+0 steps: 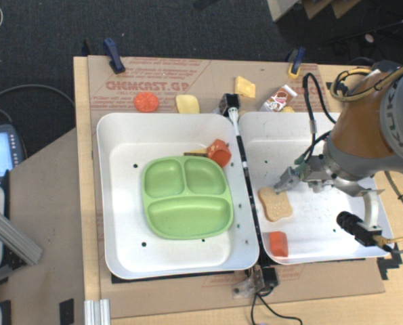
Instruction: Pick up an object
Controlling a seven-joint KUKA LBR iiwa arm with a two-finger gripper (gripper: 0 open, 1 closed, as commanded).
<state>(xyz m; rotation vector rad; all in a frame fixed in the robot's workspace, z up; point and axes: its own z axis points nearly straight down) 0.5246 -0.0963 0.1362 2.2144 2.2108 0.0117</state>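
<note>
A slice of toast [276, 205] lies in the right bin [323, 246], near its left wall. A small red block [278, 244] sits at that bin's front edge, just below the toast. My gripper [288, 179] hangs low over the right bin, just above and to the right of the toast; nothing is visibly held in it. In the left bin [120, 181] a green divided plate [186, 196] lies flat, and a red-orange toy piece [219, 153] rests at its upper right corner.
On the cardboard behind the bins lie an orange round piece [145, 101], a yellow piece [187, 103], a yellow wedge [244, 87], a small red-and-white packet [278, 100] and a black item [228, 102]. Blue clamps [113, 54] hold the back edge. Cables trail along the arm.
</note>
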